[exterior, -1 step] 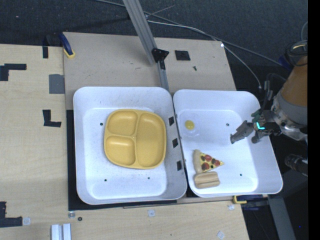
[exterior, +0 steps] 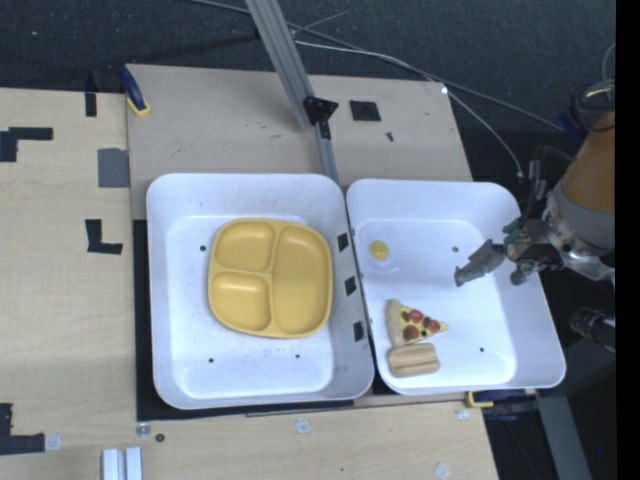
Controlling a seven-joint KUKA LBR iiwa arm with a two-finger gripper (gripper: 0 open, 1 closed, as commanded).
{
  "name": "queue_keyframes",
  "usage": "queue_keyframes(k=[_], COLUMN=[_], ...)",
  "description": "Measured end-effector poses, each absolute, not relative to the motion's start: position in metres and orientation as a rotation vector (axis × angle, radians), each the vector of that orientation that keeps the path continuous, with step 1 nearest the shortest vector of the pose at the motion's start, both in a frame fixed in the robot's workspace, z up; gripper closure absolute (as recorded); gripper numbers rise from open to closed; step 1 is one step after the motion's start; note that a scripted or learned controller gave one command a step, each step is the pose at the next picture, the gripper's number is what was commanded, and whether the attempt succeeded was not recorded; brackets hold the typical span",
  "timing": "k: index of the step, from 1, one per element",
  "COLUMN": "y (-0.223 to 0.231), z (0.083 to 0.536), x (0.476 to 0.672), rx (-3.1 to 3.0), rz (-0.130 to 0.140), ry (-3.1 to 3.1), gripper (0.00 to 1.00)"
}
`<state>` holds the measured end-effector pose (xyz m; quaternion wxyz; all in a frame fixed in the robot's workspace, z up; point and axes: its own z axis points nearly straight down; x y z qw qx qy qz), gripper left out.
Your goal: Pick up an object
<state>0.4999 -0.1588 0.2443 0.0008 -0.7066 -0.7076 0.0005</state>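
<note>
A flat toy pizza slice (exterior: 413, 324) with red dots lies in the right bin (exterior: 520, 363) beside a tan bread-like roll (exterior: 413, 360), while the hand (exterior: 492, 264) hovers spread and holding nothing.

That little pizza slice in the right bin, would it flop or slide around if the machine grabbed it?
The pizza slice looks like a moulded toy, so probably stiff rather than floppy. It lies flat and thin on the white bin floor, so it seems unlikely to roll, but it may skid on that smooth surface. Its low profile could make it awkward for the tool to get under.
</note>
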Motion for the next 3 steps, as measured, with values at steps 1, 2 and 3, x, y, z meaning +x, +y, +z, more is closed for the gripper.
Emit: queue_keyframes(k=[1, 2, 3], y=[-0.16, -0.157, -0.157], z=[0.199, 0.135, 0.087], x=[0.504, 0.504, 0.506], rx=[-2.218, -2.217, -2.221], rz=[0.006, 0.007, -0.003], ry=[-2.219, -2.217, -2.221], gripper=[0.0, 0.0, 0.0])
